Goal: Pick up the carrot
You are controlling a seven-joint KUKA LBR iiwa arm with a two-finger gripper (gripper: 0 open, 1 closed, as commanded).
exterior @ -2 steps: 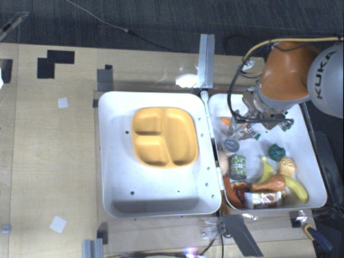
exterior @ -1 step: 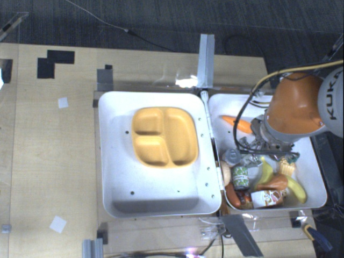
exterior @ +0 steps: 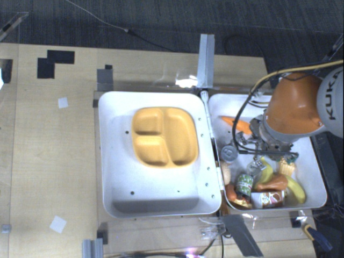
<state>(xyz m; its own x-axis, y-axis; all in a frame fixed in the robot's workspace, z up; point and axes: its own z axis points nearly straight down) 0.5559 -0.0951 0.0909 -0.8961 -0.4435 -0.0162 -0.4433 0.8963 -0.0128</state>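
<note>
The carrot (exterior: pixel 237 123) is a slim orange piece lying in the upper left part of the right bin (exterior: pixel 320 183). Its right end passes under the arm's wrist. The gripper (exterior: pixel 267 156) hangs below the orange band, low over the middle of the right bin, just right of and below the carrot. The wrist and cables cover most of the gripper. Nothing can be seen held in it.
Several toy foods crowd the front of the right bin: a banana (exterior: pixel 296 191), a green can (exterior: pixel 245 183), a brown piece (exterior: pixel 270 182) and a grey disc (exterior: pixel 229 153). The left bin (exterior: pixel 113 160) holds a yellow divided plate (exterior: pixel 163 136).
</note>
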